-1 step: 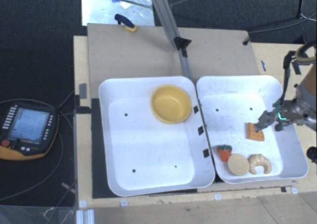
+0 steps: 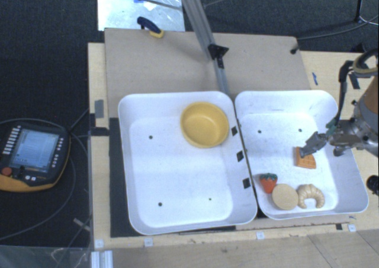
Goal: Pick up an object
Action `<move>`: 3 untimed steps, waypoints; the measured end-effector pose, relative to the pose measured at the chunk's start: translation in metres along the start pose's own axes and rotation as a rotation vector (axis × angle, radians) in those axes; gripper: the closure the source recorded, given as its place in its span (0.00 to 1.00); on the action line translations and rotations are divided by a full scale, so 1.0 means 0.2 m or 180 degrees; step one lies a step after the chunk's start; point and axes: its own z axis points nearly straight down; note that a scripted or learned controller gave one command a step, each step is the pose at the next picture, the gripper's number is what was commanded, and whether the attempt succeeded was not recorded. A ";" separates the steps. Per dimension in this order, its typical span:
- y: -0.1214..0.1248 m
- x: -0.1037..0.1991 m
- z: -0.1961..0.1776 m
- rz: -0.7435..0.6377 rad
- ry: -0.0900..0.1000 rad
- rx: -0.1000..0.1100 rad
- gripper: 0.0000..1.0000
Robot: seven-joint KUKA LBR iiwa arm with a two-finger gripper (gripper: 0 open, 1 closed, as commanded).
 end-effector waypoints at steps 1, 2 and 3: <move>-0.01 0.00 0.31 0.0002 0.0003 0.0017 0.00; 0.00 0.02 0.52 0.0001 0.0002 0.0012 0.00; 0.02 0.06 0.78 0.0004 -0.0006 -0.0005 0.00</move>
